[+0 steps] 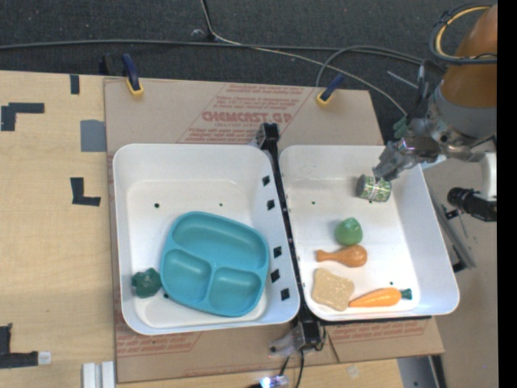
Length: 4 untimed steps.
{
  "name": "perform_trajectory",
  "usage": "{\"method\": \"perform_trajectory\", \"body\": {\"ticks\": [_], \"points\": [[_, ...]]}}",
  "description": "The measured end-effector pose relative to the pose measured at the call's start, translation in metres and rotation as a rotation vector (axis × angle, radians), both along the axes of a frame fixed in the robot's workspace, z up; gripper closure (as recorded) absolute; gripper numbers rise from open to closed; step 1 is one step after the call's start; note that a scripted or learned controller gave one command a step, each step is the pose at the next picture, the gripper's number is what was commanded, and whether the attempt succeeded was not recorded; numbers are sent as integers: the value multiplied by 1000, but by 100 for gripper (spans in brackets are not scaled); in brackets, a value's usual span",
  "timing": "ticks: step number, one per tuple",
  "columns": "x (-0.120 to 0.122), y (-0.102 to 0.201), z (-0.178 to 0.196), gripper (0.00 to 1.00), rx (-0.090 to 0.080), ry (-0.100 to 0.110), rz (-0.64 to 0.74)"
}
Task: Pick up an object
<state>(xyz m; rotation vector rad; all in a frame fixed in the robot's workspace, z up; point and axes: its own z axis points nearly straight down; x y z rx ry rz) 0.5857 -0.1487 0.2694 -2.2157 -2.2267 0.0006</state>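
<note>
In the left bin (129,168) a teal divided plate (214,263) lies beside a small dark green lump (146,282). The right bin (428,241) holds a green ball (349,231), a toy drumstick (345,255), toast (331,288) and a carrot (378,298). Near its upper right corner the hand (386,170) sits on a small green-and-white patterned block (374,188); whether it pinches it, I cannot tell

Both bins (129,217) are white. The left one holds a teal divided plate (215,263) and a dark green lump (146,282). In the right bin lie a green-and-white patterned block (374,188), a green ball (349,231), an orange-brown drumstick (343,255), tan toast (332,288) and an orange carrot (378,297) with a green top.
</note>
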Motion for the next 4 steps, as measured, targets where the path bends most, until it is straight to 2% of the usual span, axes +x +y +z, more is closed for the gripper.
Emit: {"method": "perform_trajectory", "body": {"ticks": [2,3,4], "points": [[-24,84,-15,100,0,2,-1],[-43,125,-24,100,0,3,-1],[-56,185,-36,100,0,3,0]]}}
